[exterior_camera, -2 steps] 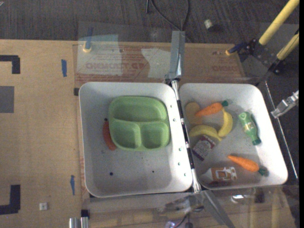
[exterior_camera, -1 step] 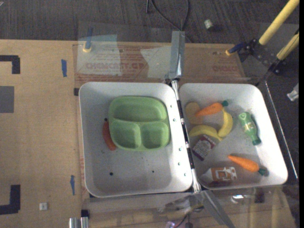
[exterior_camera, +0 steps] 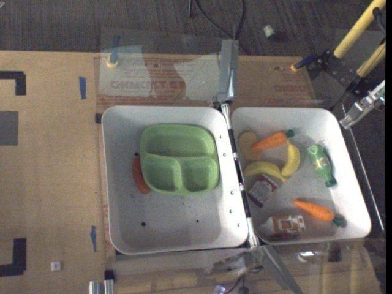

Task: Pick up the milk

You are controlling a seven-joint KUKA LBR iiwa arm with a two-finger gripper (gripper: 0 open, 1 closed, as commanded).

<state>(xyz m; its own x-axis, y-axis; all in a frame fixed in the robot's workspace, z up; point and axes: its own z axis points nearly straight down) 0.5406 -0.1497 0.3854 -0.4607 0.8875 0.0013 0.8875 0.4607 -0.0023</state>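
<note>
The milk (exterior_camera: 288, 225), a small carton lying on its side, rests in the right bin (exterior_camera: 352, 164) at about six o'clock of that bin, close to its near rim. Just beside it toward two o'clock lies an orange carrot (exterior_camera: 315, 211), apart from the carton by a narrow gap; a dark juice box (exterior_camera: 262, 189) sits at about eleven o'clock of the milk, with the bananas (exterior_camera: 278, 164) and a second carrot (exterior_camera: 272, 141) beyond it and a green bottle (exterior_camera: 321, 164) toward one o'clock. The left bin (exterior_camera: 116, 182) carries a green divided plate (exterior_camera: 179, 158) with a red sausage (exterior_camera: 139, 174) at its nine o'clock edge. The gripper (exterior_camera: 362, 108) hangs at the far right rim of the right bin, roughly at two o'clock of that bin and well apart from the milk; the state of its jaws cannot be told from this slant. By the look of it the task stands at its very start, the approach not yet made. The next move calls for carrying the gripper across the bin toward six o'clock, squaring it over the carton's narrow width, and coming down clear of the nearby carrot and the bin's near wall.
</note>
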